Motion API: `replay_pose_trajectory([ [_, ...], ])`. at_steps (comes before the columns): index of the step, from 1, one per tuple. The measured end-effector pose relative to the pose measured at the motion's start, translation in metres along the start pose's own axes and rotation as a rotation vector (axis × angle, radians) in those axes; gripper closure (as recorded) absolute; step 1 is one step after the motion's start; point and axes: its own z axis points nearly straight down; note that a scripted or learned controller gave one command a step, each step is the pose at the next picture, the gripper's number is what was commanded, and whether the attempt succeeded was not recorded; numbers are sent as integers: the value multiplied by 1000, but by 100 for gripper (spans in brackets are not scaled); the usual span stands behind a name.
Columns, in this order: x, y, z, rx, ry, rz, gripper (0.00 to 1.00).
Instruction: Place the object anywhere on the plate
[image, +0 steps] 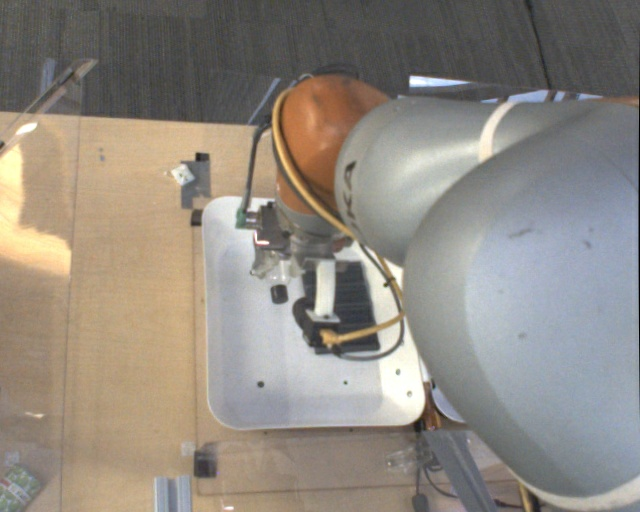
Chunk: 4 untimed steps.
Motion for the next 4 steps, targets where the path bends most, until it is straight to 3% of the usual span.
replay_pose_trajectory([
  [1, 22, 45, -4, 0, -3, 425, 100],
  [2, 22, 5, 65, 4, -2, 90, 100],
  [3, 26, 38, -2, -1, -1, -162, 100],
  [4, 17, 4, 5, -1, -1, -478, 100],
])
